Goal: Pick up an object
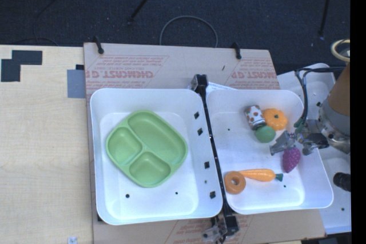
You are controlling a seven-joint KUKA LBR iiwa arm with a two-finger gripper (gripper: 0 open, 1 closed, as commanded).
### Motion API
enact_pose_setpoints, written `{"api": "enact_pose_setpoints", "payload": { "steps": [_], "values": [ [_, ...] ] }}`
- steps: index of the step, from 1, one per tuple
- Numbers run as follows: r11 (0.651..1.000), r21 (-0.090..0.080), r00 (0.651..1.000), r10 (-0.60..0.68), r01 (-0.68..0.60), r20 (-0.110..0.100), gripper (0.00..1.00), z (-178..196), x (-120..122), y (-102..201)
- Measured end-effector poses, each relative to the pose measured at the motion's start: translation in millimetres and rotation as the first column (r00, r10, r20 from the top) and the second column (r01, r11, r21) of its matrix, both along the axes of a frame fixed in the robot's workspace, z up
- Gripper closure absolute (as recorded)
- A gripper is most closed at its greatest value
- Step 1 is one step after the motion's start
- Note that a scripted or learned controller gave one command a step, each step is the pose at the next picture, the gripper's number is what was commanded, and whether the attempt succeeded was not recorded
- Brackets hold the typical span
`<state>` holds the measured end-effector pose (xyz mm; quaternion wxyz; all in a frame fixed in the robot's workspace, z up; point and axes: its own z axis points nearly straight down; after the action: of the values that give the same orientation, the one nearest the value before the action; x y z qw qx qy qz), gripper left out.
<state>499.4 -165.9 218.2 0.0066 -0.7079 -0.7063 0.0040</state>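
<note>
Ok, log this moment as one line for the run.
gripper low in right bin | over purple grapes | nothing seen held | green plate in left bin

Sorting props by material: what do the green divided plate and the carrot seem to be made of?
The green divided plate looks like moulded plastic with a matte, even colour and softly rounded compartment edges. The carrot looks like toy plastic or rubber: uniform orange, smooth, with a small green tip. Which of the two, the view leaves open.

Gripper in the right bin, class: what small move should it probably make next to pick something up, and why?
Probably lower straight down onto the purple grapes. The gripper sits at their upper left edge in the right bin, with nothing visibly between its fingers, and the orange carrot and green ball lie farther off.
</note>
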Motion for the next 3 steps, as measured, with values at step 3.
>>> {"api": "enact_pose_setpoints", "payload": {
  "steps": [3],
  "values": [
    [1.0,-0.001,1.0,0.002,-0.002,0.007,0.0,-87.7,10.9,6.5]
  ]
}}
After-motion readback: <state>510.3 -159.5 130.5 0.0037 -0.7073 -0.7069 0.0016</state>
